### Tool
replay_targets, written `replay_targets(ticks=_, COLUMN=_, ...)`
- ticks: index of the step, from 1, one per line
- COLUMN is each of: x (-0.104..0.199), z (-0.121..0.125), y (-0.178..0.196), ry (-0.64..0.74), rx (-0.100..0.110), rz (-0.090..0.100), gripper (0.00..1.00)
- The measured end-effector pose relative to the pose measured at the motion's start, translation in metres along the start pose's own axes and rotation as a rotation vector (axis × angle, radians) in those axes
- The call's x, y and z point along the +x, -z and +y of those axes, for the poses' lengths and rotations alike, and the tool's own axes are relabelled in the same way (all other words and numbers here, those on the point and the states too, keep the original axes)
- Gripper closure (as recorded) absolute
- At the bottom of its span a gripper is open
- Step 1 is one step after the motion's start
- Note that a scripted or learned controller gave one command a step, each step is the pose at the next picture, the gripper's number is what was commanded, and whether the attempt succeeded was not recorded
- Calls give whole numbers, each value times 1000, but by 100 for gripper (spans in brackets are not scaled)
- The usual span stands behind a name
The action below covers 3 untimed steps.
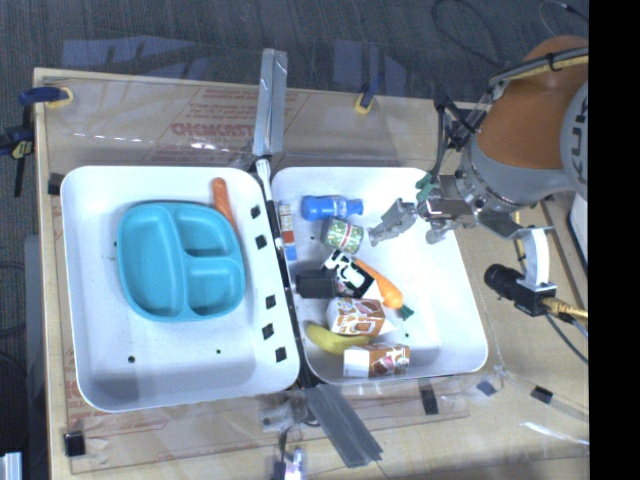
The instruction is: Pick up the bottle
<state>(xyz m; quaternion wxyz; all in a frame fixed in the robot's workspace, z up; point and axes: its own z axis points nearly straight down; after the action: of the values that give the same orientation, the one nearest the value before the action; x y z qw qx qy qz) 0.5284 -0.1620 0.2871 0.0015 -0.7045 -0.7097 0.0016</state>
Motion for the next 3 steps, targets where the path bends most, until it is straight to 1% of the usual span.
replay_targets(ticks=1, x=27, z=69, y=-59, ry=16, rx=1, rz=-1, gripper=0)
replay_targets(ticks=2, x=28, z=110, y=-193, ry=193, rx=0, rz=-3, gripper=0)
replay_targets(ticks=3, x=30, z=112, y=-182, ry=198, rx=-3, rz=0, gripper=100)
